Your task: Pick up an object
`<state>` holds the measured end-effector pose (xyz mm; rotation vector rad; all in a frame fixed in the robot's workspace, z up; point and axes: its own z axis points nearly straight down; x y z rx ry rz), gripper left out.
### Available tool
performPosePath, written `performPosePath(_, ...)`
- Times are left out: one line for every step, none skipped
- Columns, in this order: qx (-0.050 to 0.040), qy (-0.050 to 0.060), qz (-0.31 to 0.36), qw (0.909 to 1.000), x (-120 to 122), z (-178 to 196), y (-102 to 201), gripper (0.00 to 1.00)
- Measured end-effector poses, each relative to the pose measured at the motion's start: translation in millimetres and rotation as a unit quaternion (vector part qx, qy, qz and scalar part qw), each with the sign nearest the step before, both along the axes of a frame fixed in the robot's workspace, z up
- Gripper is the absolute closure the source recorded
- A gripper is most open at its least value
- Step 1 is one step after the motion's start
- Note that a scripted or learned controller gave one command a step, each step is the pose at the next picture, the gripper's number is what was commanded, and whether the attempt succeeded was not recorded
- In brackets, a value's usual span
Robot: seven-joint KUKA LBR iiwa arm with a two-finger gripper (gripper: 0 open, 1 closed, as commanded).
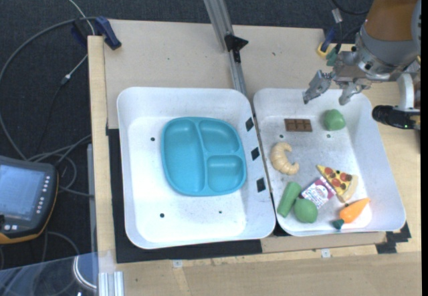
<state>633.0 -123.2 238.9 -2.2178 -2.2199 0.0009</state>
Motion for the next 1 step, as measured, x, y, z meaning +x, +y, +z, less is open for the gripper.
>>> performPosePath(0.0000, 0.000, 0.000, 1.0000, 0.0, 0.0, 0.0, 0.00)
